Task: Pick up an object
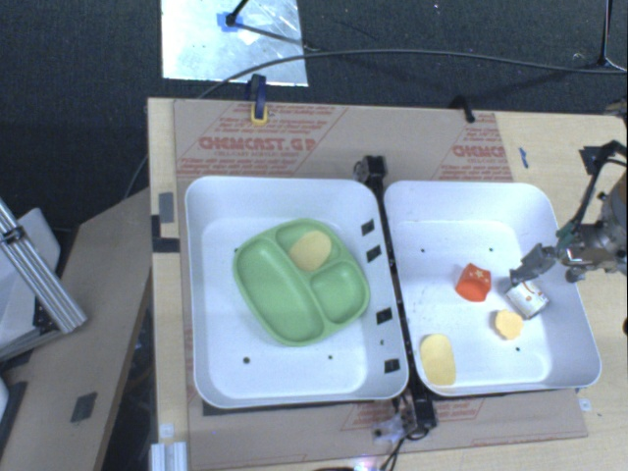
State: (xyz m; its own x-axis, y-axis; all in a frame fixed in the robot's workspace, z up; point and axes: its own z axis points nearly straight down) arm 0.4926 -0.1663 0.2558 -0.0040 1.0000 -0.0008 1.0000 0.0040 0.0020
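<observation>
right bin [549,214]: end effector [531,281], finger state impossible to tell, low over silver cup [528,300], beside red cup [473,283] and yellow piece [508,325]; risk: smooth cup rolls or gets nudged aside, empty lift.

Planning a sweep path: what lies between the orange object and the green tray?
Camera view: bare bin floor, then the bins' walls between orange object and green tray.
</observation>
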